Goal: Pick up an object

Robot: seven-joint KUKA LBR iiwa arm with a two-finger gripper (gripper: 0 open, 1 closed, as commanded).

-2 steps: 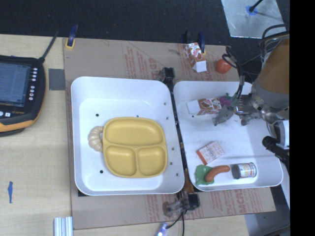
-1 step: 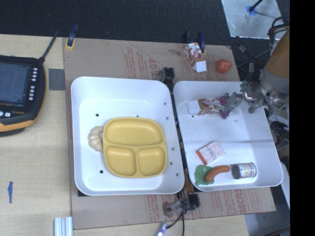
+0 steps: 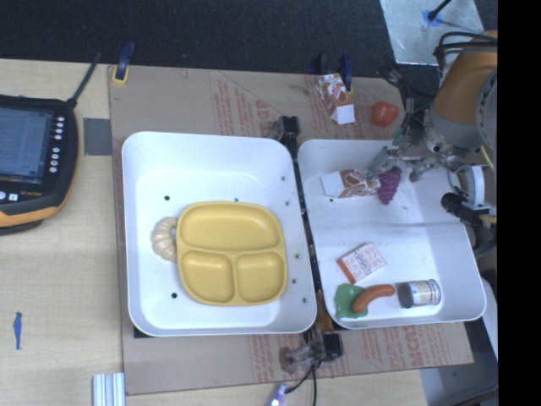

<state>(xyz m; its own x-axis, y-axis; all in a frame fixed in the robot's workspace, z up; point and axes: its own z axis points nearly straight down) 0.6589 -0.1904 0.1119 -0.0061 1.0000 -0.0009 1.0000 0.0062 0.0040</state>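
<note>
Gripper [image 3: 397, 161] sits low at the right bin's [image 3: 452, 252] far edge right over the purple grapes [image 3: 388, 184], probably lining up a grab; can't tell its state.

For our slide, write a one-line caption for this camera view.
Arm's gripper hovers over purple grapes in the right bin; yellow tray fills the left.

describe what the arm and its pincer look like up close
The grey metal arm has rounded, bulky segments and a broad orange band above the wrist. Its pincer is a smaller grey metal assembly with dark fittings, and black cabling loops beside the wrist.
</note>
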